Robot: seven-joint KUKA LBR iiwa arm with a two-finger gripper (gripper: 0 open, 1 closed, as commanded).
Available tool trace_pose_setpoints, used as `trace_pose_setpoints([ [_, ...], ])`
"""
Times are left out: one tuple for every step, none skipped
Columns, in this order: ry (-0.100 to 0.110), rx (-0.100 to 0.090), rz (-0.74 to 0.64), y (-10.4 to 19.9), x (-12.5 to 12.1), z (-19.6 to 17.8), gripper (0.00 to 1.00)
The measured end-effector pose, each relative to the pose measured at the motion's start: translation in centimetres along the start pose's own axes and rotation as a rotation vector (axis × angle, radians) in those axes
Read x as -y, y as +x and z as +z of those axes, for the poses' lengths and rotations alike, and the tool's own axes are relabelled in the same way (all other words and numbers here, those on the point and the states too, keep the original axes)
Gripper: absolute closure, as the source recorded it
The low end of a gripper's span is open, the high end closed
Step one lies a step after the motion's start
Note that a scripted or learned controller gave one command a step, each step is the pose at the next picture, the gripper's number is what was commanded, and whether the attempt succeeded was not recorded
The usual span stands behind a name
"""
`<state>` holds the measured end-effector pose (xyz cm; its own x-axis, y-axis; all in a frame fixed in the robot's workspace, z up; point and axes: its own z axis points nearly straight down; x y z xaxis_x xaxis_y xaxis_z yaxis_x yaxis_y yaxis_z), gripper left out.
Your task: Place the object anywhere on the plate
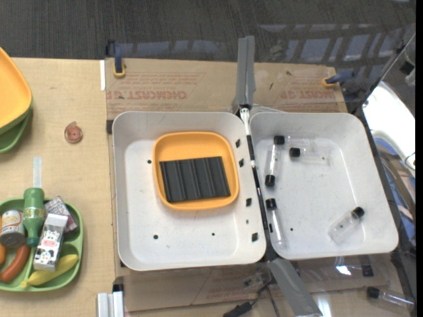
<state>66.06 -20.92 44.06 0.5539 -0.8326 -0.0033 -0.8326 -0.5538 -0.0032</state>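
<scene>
Dark carpet lies behind the counter (59,91), which carries 2 white bins. An orange plate (195,144) sits in the left bin (132,230); a black ribbed object (195,179) already lies flat on it, well inside the rim. Little risk remains, I judge, short of a later knock to the plate. Arm pose and hand state: cannot tell.

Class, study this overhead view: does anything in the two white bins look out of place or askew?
Mostly tidy. The dark ridged block lies flat on the orange plate in the left bin. In the right bin, several clear tubes with black caps lie scattered at odd angles.
</scene>
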Motion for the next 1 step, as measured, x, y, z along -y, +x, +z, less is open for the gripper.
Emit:
trace_pose_setpoints([
  [0.000, 0.000, -0.346, -0.17, 0.08, -0.01, 1.00],
])
